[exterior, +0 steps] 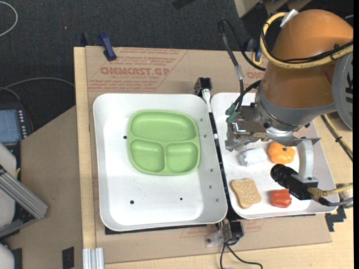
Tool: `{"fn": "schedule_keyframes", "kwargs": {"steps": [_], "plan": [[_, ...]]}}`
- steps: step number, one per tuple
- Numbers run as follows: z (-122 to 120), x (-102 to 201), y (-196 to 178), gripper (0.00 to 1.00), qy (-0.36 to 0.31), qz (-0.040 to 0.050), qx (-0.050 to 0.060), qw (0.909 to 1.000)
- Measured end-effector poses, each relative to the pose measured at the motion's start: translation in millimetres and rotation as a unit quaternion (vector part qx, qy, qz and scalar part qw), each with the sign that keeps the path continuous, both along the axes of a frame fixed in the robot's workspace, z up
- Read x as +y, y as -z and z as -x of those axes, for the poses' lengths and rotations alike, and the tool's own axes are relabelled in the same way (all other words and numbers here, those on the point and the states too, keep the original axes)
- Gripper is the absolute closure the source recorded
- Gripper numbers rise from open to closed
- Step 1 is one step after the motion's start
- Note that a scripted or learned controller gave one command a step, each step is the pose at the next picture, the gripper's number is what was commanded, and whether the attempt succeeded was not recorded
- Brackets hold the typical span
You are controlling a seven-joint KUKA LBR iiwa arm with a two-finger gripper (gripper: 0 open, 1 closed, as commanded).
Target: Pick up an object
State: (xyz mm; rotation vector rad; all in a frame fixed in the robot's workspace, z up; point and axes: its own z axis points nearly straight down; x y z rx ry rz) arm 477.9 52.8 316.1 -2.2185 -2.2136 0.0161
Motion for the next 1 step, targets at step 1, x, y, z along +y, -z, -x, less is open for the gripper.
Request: {"fn": "schedule_keyframes", "kwargs": {"steps": [1], "plan": [[-2.0, -0.6, -46.7, 1.00, -0.002, -0.0012, -0.009, 1.0000]]}}
